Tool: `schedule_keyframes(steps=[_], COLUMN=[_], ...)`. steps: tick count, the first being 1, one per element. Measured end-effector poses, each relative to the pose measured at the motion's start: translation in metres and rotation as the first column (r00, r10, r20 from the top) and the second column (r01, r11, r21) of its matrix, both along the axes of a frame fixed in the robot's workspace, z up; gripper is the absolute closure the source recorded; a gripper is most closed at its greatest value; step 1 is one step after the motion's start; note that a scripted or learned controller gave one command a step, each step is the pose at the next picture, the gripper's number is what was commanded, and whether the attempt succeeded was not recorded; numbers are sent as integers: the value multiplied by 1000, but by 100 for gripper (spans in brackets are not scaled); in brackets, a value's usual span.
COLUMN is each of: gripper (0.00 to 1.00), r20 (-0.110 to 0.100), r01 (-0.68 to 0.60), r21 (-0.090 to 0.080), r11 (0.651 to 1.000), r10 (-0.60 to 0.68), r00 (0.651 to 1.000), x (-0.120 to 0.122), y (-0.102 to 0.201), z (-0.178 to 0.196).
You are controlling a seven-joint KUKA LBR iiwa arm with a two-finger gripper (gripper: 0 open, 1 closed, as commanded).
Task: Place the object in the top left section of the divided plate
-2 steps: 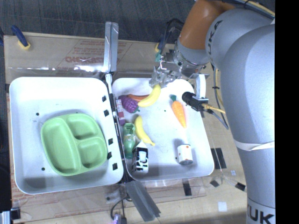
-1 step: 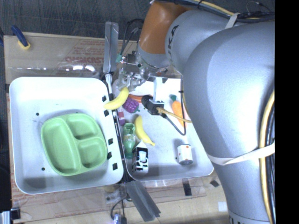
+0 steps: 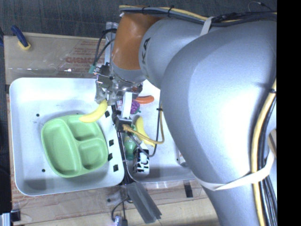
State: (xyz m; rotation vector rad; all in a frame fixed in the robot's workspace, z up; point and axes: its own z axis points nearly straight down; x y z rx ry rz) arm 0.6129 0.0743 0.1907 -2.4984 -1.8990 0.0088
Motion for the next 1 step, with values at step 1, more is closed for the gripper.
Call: schedule_keyframes(steps=[1], gripper=[0], r20=[0], r01=[1], r21=[0], r11=[1000], r10=[-1], r00=[1000], x=[0], y=[0], z=[0])
